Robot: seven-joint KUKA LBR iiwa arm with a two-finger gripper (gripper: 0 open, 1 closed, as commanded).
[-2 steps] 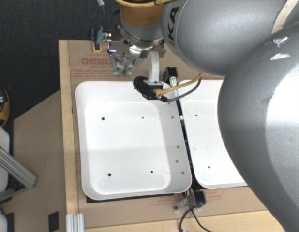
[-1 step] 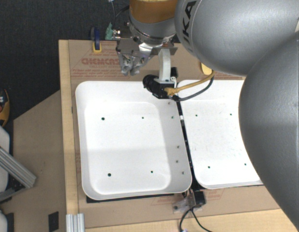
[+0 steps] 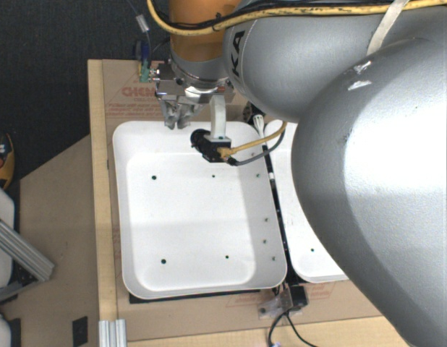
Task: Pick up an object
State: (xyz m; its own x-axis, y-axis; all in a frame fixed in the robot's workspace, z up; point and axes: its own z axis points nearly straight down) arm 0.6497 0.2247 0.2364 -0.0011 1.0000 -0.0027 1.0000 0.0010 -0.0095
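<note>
**A:** Looking at the shallow white plastic bin on the left (image 3: 129, 215), what lies in it?

**B:** Small dark dots (image 3: 154, 178) are spread over its floor, flat against the white. I cannot tell whether they are holes or marks.

**A:** And the claw?

**B:** The metal two-finger gripper (image 3: 176, 116) hangs over the far rim of the left bin, near its far left corner. It sits under the orange band (image 3: 202, 13) of the big grey arm (image 3: 368, 165). I cannot tell whether the claw is wide or narrow, because it is small and shadowed from this angle.

**A:** Where is the object to pick up?

**B:** I cannot tell. The arm covers most of the second shallow white bin (image 3: 310, 266), which sits just right of the left bin. Only the part of it nearest the left bin shows, a strip of white floor with one dark dot.

**A:** What is between the two bins?

**B:** A thin black cable (image 3: 276, 208) runs along the left bin's right rim. Both bins rest on a tan board with red print (image 3: 100, 194), which reaches past the left bin's left and near sides.
</note>
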